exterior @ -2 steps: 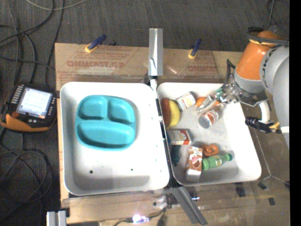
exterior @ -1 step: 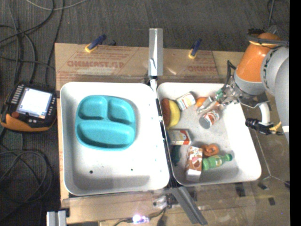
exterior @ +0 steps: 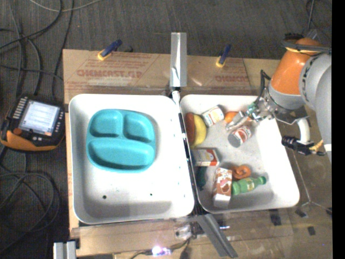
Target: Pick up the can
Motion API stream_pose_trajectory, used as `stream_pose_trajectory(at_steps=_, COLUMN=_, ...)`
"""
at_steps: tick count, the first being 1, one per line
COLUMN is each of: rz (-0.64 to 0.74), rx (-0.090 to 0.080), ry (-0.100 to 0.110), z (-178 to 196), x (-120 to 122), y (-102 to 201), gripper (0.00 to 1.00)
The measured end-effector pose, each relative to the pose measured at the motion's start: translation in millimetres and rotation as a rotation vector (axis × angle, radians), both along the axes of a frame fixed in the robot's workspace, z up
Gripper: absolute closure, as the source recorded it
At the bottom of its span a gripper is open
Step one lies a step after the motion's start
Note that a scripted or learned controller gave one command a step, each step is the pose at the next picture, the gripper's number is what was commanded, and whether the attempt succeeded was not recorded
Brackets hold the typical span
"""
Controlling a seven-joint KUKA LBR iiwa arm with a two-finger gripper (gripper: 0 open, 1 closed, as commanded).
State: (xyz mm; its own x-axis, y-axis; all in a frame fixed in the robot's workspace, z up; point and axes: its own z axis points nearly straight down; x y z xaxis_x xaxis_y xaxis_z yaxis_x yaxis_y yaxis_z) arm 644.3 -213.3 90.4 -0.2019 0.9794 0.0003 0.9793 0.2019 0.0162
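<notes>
The can (exterior: 240, 134) is seen tilted just below-left of the claw (exterior: 249, 115), seemingly lifted for removal; whether it is actually gripped cannot be told.

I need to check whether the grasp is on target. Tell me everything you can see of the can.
The can is a small silvery cylinder with a red and white label, seemingly metal. It lies tilted on its side on the floor of the right bin, in that bin's upper part, its pale round end facing the camera. The gripper sits right at its upper end; whether it touches or grips the can is unclear.
</notes>
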Motion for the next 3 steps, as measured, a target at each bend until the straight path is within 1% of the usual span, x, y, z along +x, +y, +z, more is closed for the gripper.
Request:
stream_pose_trajectory(at_steps=1, rz=0.003, rx=0.000, ry=0.001, z=0, x=-1, y=0, gripper=0.00)
stream_pose_trajectory(at_steps=2, rz=0.456, rx=-0.011, ry=0.012, z=-1, x=9, y=6, gripper=0.00)
stream_pose_trajectory(at_steps=3, rz=0.377, rx=-0.009, ry=0.002, z=-1, x=-36, y=-9, gripper=0.00)
